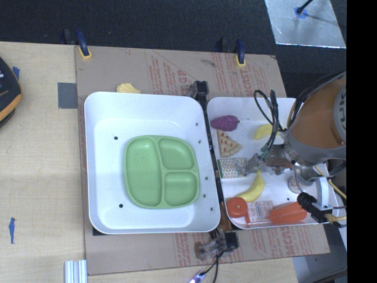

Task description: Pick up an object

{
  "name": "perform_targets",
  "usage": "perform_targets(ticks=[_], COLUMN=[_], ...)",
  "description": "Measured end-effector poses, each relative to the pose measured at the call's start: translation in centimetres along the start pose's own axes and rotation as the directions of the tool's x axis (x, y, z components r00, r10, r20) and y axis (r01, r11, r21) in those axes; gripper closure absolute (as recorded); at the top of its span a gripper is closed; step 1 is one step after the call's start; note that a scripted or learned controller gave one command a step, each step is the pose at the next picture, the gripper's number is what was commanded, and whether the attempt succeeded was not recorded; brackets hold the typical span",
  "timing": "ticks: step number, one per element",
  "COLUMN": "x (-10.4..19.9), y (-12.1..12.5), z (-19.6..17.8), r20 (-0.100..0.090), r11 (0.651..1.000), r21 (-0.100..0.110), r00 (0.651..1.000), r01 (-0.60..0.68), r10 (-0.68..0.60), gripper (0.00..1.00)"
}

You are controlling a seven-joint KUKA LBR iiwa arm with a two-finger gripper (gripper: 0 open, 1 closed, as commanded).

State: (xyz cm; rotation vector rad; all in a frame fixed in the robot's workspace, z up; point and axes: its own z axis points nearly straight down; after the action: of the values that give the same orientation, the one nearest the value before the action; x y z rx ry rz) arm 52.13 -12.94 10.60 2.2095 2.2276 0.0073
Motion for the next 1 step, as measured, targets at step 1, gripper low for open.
perform_targets(ticks=[1], x=[1.37], y=[-0.57], z=[1.05], r20=[0.006], r11=[1.000], r21=[-0.003], r00=[1.000], r01=[-0.006], r10=[0.006], gripper=[0.00])
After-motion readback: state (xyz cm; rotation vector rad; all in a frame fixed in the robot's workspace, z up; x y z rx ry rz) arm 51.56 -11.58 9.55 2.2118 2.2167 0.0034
